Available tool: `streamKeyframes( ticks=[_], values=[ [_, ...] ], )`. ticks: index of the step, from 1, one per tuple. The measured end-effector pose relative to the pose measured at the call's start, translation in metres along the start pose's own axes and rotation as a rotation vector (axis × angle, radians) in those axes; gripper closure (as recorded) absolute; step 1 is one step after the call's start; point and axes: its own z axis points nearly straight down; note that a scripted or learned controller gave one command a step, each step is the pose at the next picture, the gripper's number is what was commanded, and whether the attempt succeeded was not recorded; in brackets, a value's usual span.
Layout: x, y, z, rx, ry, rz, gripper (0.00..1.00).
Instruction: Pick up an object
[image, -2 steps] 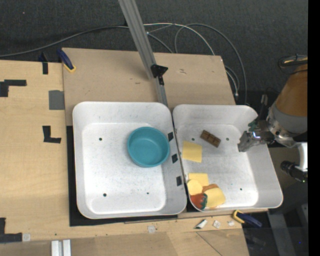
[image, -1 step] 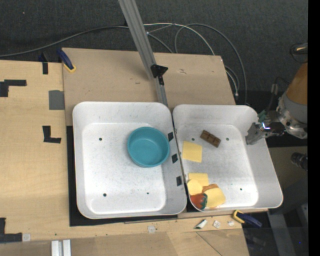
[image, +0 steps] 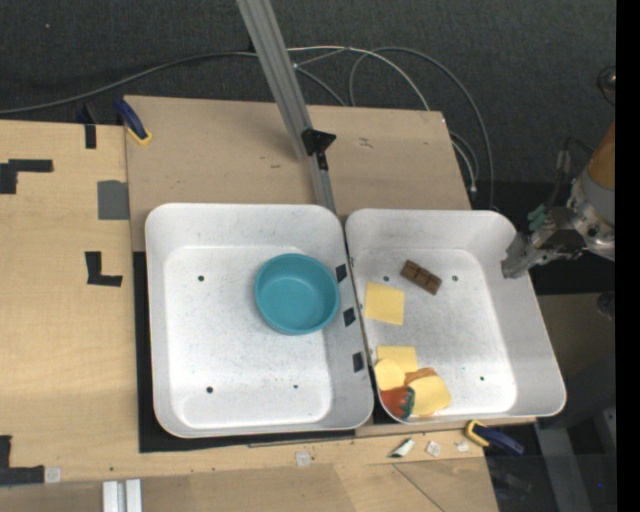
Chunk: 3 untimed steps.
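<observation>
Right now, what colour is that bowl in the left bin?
The bowl is teal blue, plain, clearest in the camera view.

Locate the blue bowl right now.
The blue bowl sits in the left bin, toward its right wall and slightly above centre, across the divide from the yellow square in the right bin.

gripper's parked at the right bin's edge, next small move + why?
Probably slide the gripper left over the right bin, toward the brown block. The gripper sits at that bin's right rim, holding nothing, and the block lies alone on bare floor, the nearest piece, apart from the yellow square.
</observation>
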Motion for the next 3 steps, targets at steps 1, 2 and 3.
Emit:
streamKeyframes(
  ticks=[1, 2, 3],
  values=[
    [0.061, 0.008, -0.001, 0.003, 0.003, -0.006, 1.00],
    [0.107, 0.009, 0.013, 0.005, 0.002, -0.005, 1.00],
    [0.170, 0.015, 0.025, 0.006, 0.003, -0.006, 1.00]
  ],
)
